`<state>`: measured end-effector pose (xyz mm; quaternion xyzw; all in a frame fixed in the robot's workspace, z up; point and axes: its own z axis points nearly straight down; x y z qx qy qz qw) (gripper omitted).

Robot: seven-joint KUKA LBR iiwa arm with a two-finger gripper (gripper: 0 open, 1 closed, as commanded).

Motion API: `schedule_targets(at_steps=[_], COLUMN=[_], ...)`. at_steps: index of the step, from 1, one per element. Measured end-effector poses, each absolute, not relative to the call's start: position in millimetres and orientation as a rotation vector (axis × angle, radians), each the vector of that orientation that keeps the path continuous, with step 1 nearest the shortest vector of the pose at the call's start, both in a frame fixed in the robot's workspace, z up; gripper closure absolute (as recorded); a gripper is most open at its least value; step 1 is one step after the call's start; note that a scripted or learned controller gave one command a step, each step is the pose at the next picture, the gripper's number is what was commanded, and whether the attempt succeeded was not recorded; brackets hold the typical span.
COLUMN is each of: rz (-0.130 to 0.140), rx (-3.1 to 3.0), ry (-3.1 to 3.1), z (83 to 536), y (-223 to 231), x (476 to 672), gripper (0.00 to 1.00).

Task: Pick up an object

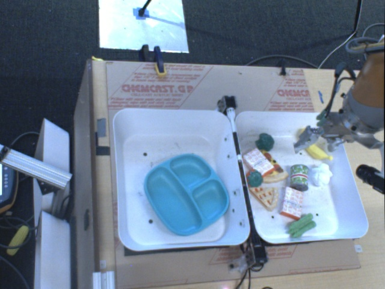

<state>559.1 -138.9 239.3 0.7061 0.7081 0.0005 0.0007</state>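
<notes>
The right bin [349, 221] holds several toy foods. A yellow banana [318, 152] lies near its far right side. A small can [299, 177] stands mid-bin beside a white lump [322, 174]. Two red-and-white boxes [258, 160] [293, 203], a pizza slice [267, 196], two dark green pieces [264, 141] [255, 178] and a green pod [301, 225] lie around them. My gripper [308, 138] hangs over the bin's upper right part, just above and left of the banana. Nothing shows between its fingers.
The left bin [129, 161] holds a blue compartment plate [187, 192]. A metal divider clip [228, 105] sits at the top between the bins. Cardboard [180, 86] lies behind the bins. A black object [370, 176] juts in at the right edge.
</notes>
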Motion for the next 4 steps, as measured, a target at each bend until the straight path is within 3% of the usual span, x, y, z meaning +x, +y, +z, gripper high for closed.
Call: schedule_targets(at_steps=[1, 2, 3, 4], rz=[-0.001, 0.013, 0.003, 0.004], rx=[2.219, 2.212, 2.214, 2.209], ry=[2.22, 2.223, 2.224, 2.226], z=[116, 90, 87, 98], y=[-96, -100, -119, -119], x=[551.1, 605.6, 663.6, 664.6], gripper=[0.0, 0.0, 0.0, 1.0])
